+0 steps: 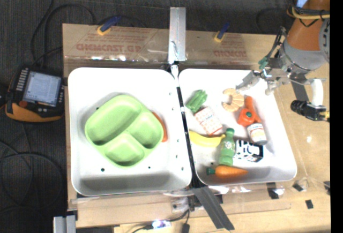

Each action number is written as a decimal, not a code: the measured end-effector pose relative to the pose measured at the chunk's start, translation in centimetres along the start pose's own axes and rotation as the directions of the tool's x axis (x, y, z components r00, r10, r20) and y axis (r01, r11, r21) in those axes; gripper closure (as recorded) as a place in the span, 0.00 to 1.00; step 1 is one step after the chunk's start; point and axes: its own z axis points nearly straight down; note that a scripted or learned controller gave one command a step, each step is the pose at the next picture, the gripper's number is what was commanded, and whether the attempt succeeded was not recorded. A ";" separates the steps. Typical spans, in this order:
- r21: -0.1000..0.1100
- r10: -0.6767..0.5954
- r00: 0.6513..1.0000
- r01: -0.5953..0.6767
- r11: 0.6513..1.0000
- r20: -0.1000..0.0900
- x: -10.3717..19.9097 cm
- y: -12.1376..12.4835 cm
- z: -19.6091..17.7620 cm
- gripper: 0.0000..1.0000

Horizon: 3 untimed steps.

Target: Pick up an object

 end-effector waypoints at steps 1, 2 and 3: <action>-0.009 -0.013 1.000 0.013 1.000 -0.004 -2.6 -1.6 11.0 0.00; -0.006 -0.014 1.000 0.014 1.000 -0.003 -2.5 -1.6 10.2 1.00; 0.001 0.263 0.965 -0.263 0.965 0.000 -3.5 -5.4 9.7 1.00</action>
